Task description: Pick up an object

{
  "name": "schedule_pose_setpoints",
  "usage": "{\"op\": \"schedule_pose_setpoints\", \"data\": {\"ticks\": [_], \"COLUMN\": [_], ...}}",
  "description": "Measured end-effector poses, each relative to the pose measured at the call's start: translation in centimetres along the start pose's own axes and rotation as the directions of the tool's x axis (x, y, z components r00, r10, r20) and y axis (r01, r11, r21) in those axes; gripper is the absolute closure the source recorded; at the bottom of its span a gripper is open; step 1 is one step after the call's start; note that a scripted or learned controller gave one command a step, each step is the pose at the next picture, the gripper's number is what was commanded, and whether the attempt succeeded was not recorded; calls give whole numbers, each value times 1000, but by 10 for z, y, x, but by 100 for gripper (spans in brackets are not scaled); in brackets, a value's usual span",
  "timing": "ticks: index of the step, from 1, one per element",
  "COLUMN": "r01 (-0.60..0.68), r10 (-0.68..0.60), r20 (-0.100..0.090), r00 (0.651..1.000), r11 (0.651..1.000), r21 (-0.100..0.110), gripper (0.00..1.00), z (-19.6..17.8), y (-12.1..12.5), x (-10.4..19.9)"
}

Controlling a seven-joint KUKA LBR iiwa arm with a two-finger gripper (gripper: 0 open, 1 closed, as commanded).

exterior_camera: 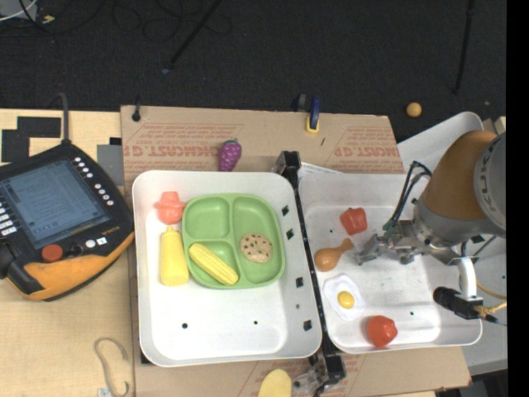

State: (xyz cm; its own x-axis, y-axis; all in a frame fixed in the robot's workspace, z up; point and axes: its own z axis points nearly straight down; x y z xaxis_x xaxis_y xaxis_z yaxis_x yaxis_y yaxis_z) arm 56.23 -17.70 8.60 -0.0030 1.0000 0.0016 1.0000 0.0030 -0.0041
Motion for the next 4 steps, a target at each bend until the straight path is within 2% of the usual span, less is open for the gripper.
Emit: {"op": "schedule_pose_setpoints", "data": {"ticks": [1,3,4], "r01": [-2,-3,-2], "r10": [2,3,2], "r20": [-1,2,1], "r00": [1000,1000,1000], "r11": [1000,1000,1000], "r21": [-1,-7,-4], "gripper": [100,100,100], "z": [-12,-137,-142], "y": [0,-1,-1], "x": [-1,-3,-4]}}
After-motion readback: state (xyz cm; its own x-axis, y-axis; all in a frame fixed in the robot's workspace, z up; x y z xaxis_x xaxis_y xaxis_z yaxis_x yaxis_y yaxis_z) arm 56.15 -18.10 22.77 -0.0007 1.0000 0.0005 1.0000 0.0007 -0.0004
